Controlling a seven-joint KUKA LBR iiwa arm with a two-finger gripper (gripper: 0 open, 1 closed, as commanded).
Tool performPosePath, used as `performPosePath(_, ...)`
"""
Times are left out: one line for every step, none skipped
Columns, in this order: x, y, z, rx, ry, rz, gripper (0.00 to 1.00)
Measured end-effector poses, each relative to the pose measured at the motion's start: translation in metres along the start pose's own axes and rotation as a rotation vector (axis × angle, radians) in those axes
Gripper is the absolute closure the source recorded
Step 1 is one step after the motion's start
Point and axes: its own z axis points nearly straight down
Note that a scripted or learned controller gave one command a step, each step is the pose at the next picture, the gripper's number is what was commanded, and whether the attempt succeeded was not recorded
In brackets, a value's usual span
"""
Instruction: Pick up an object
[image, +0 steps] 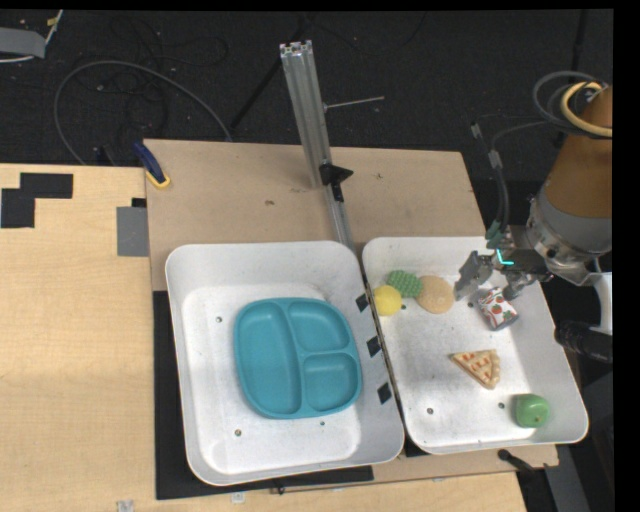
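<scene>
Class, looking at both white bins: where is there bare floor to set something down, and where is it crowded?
Free: the left bin around the teal plate; the right bin below the lemon, left of the pizza slice. Crowded: its upper strip near the gripper.

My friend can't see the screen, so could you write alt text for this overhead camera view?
A grey robot arm reaches in from the right, its pincer hovering over a small red-and-white carton in the right white bin, which also holds a pizza slice, green apple, tan bun, lemon and a green item. The left white bin holds a teal divided plate.
</scene>
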Motion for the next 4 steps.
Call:
performPosePath(0.0,0.0,-0.001,-0.001,0.0,0.0,0.0)
performPosePath(0.006,0.007,0.06,0.004,0.0,0.0,0.0)
performPosePath(0.001,0.0,0.121,0.005,0.001,0.002,0.0)
performPosePath(-0.002,-0.001,0.186,0.005,0.001,0.002,0.0)
